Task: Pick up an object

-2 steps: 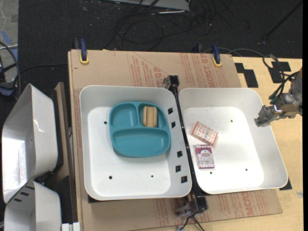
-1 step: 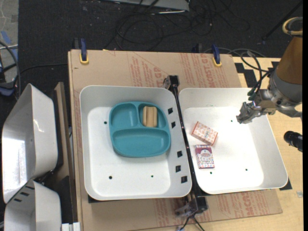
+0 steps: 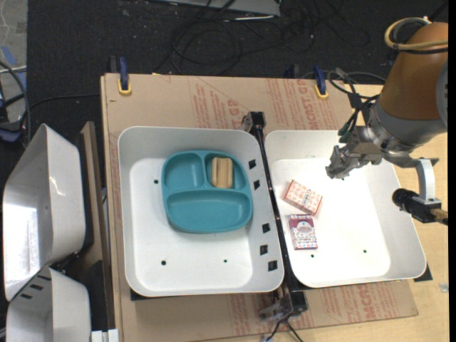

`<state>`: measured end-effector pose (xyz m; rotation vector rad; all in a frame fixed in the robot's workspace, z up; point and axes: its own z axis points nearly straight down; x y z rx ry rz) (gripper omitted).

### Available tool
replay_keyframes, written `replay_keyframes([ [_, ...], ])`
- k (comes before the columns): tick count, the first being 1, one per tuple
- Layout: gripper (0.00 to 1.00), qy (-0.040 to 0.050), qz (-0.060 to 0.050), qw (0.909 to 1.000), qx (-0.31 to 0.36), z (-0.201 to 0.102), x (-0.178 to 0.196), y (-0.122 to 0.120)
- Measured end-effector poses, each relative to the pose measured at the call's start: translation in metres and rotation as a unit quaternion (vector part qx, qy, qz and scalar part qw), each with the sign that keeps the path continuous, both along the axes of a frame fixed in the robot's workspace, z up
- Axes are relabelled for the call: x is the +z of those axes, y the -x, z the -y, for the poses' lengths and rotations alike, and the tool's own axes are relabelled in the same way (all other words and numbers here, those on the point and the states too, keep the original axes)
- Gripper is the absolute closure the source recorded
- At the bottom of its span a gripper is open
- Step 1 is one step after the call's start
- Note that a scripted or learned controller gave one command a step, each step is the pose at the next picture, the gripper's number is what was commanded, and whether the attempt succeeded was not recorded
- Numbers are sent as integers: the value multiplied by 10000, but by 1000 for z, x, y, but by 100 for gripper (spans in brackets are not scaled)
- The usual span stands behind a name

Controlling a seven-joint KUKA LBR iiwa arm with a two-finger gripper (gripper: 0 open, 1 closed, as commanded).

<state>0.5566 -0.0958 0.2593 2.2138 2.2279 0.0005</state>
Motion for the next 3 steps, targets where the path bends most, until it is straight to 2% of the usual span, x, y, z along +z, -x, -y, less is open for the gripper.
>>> replay_keyframes([
  [2,100,-4,8,10000,5,-104,6,-28],
  [3,100,-2,-7,10000,4,-155,-15,-38],
])
